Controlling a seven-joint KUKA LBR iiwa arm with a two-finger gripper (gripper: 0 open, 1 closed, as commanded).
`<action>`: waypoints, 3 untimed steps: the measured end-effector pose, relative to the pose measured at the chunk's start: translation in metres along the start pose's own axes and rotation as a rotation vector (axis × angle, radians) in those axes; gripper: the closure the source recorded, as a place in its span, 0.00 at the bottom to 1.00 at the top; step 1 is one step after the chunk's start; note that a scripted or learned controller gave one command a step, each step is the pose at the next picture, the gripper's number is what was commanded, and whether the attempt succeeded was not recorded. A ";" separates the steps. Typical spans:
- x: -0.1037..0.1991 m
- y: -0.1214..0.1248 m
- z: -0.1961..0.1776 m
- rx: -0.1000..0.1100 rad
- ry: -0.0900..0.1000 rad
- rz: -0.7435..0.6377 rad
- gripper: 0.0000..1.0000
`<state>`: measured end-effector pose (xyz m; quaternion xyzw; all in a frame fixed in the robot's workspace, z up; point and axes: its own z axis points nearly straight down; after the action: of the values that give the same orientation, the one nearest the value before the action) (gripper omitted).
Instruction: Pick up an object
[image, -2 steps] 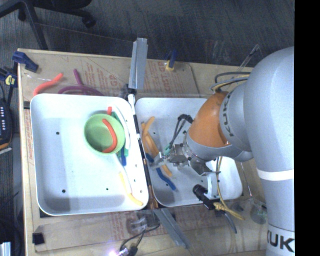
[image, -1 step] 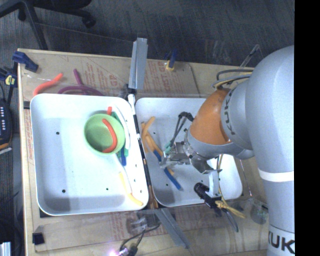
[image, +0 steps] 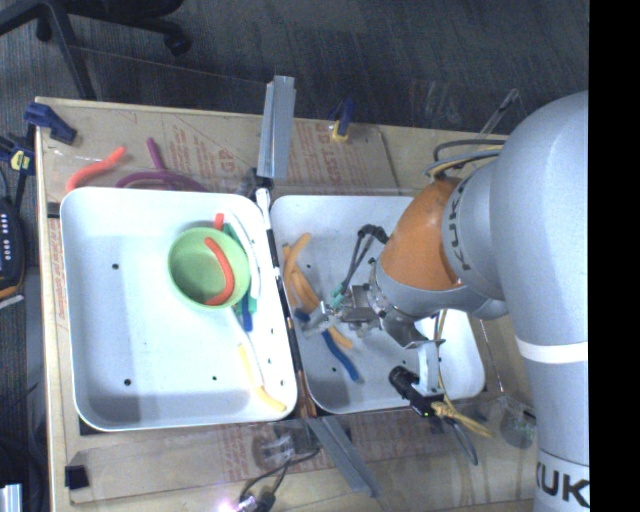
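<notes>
The arm's gripper (image: 335, 312) hangs low inside the right bin (image: 462, 378), close to that bin's left wall. The things it could pick up lie right around it. A long orange strip (image: 298, 277) sits just up and to the left, at about eleven o'clock from the gripper. Its long side runs nearly up and down the picture, from twelve o'clock to six o'clock, with a small bend. A thin blue stick (image: 343, 358) lies just below the gripper, at about five o'clock, and it slants from ten o'clock down to four o'clock. Both are near enough that the gripper needs only a small move to reach them. There is only one arm, so it is the one that must do it. I cannot tell if the gripper is wide or narrow, or if it has anything in it, because the metal parts and wires there make a dark jumble. The orange strip looks soft and bendy, like rubber. The blue stick looks like hard smooth plastic. The bins are smooth, white and shallow, with round corners. In the left bin (image: 120, 395) there is a round green bowl (image: 207, 266) with a curved red piece (image: 222, 271) lying across it, well apart from the gripper, out at nine o'clock.
</notes>
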<state>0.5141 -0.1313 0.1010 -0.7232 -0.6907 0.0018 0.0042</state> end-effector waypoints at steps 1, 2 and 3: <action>0.000 0.000 -0.009 0.003 0.001 -0.003 1.00; 0.000 0.000 -0.009 0.003 0.001 -0.003 0.00; 0.001 0.000 -0.018 0.005 0.002 -0.006 1.00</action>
<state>0.5143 -0.1306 0.1192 -0.7211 -0.6928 0.0027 0.0066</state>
